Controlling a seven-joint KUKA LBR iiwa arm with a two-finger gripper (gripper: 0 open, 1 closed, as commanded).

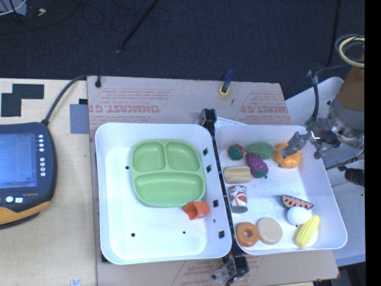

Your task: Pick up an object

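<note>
Starting on the left, we've got a pendant (21,171) parked on the bench (65,243), out of the arm's way. The left bin (113,231) holds a green tray (168,173) and an orange piece (196,209). The right bin (333,219) is crowded with toy food, so that's probably where the pick happens. The end effector (303,140) sits at its far right corner, just beside an orange toy (287,157); we can't tell if it's clenched or released.

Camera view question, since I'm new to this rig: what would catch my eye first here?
The green divided plate fills much of the left bin, an orange piece at its lower edge. The right bin holds scattered toy foods, and the gripper sits by an orange toy at its upper right.
</note>
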